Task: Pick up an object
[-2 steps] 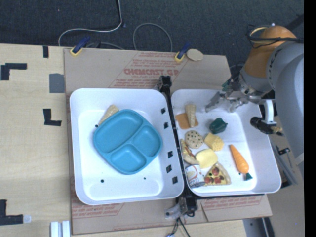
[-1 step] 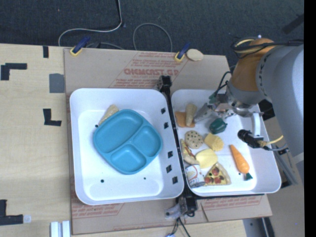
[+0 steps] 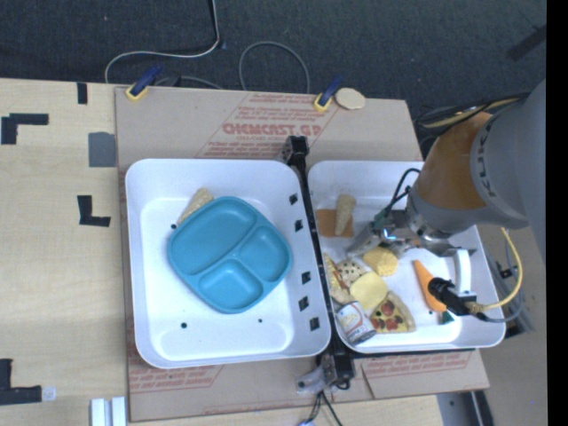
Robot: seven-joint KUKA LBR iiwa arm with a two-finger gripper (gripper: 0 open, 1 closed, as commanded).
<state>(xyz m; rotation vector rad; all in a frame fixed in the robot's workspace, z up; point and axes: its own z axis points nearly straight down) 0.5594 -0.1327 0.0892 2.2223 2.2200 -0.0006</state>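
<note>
Lumpy yellow toy food lies beneath the metal gripper.

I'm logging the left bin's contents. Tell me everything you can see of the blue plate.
The blue plate is a light blue divided tray of what looks like plastic, with rounded corners and three compartments. It lies flat, turned at a slant, on the floor of the left bin. Its upper left edge overlaps a tan wedge-shaped piece.

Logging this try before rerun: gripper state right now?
Gripper: low in the right bin, just above the yellow toy food pieces; open or shut cannot be told from this view.
</note>
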